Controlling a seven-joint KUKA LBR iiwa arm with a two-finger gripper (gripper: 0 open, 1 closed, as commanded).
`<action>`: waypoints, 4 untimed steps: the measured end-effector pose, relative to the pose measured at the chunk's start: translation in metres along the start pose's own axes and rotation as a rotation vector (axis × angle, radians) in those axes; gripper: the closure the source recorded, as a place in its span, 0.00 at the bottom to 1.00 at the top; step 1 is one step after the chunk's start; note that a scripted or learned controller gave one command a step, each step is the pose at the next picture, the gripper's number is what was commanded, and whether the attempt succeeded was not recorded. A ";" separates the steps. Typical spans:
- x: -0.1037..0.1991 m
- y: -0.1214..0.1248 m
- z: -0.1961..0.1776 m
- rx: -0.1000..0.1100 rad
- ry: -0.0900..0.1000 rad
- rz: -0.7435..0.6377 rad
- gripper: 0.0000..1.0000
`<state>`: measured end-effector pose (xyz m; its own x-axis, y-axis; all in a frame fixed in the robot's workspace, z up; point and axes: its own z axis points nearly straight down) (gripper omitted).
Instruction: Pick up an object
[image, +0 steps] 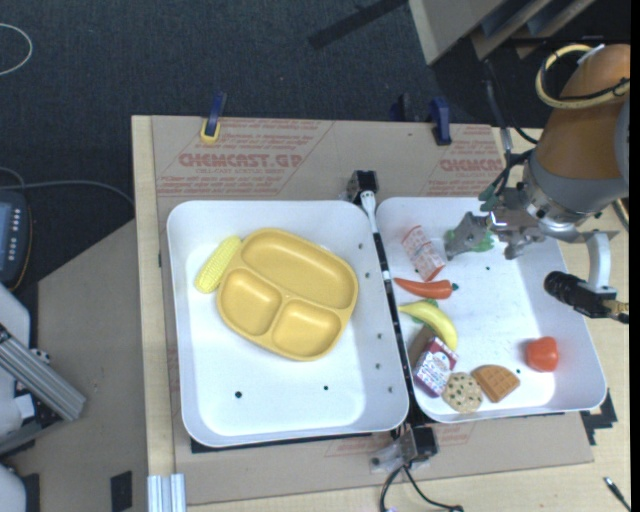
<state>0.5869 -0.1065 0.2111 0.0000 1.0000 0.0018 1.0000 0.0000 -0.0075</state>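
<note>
My gripper (497, 232) hangs low over the far part of the right bin (570, 300), under the grey wrist with the orange band. A small grey-green thing (467, 236) sits right at its left side; whether it is held is unclear. In the same bin lie a crumpled clear packet with red print (422, 250), a red chili pepper (425, 287), a banana (432, 320), a dark red packet (432, 366), a round cookie (462, 392), a brown toast piece (496, 381) and a red tomato (541, 353).
The left bin (200, 370) holds a yellow divided tray (285, 293) with a corn cob (217, 263) leaning at its left edge. A black rail (385, 290) separates the bins. A black cylinder on the arm (575, 291) juts over the right bin's right side.
</note>
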 end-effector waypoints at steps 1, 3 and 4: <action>0.002 0.009 0.049 -0.001 0.000 0.000 0.00; 0.001 0.008 0.121 -0.011 0.002 0.000 0.00; 0.002 0.011 0.108 -0.020 0.001 -0.001 1.00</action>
<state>0.5969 -0.1047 0.1031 -0.0009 1.0000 0.0032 0.9999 0.0009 0.0129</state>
